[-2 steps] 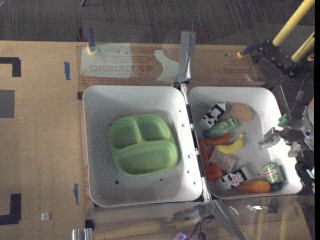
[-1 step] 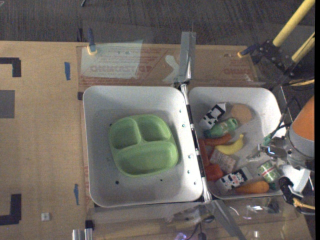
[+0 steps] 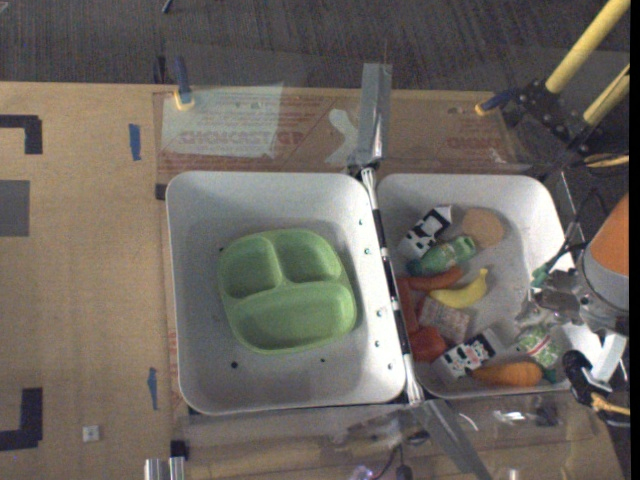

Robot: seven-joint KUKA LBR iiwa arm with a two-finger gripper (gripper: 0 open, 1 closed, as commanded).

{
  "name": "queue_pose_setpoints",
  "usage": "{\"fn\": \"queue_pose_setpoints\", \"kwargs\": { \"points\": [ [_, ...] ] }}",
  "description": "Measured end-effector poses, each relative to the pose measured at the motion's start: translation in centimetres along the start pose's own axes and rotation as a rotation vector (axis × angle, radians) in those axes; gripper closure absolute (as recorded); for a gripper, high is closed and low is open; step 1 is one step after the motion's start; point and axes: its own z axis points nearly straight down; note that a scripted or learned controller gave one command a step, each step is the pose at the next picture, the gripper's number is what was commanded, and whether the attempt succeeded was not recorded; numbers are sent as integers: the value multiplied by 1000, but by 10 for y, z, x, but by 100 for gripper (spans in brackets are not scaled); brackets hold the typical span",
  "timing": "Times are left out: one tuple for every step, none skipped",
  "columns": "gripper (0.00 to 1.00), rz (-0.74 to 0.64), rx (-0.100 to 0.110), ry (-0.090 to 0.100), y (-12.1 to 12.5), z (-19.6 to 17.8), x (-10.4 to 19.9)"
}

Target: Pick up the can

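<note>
The can [image 3: 447, 318], silvery with a pinkish label, lies on its side in the middle of the right bin [image 3: 530, 193], just below a yellow banana [image 3: 466, 290]. My gripper [image 3: 548, 306] hangs over the bin's right edge, well to the right of the can and apart from it. The arm's orange band [image 3: 612, 248] sits above it at the frame's right side. A small green-and-white pack [image 3: 540, 346] lies just below the gripper.
Around the can lie a cow-print carton [image 3: 428, 230], a green bottle [image 3: 445, 256], a round bun [image 3: 484, 227], a red tomato [image 3: 428, 343], a small milk carton [image 3: 470, 354] and an orange carrot [image 3: 512, 373]. The left bin [image 3: 195, 368] holds a green divided plate [image 3: 286, 290].
</note>
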Motion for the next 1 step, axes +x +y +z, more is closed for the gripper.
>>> {"fn": "queue_pose_setpoints", "kwargs": {
  "points": [
    [100,46,5,-4,2,-125,45]
  ]
}}
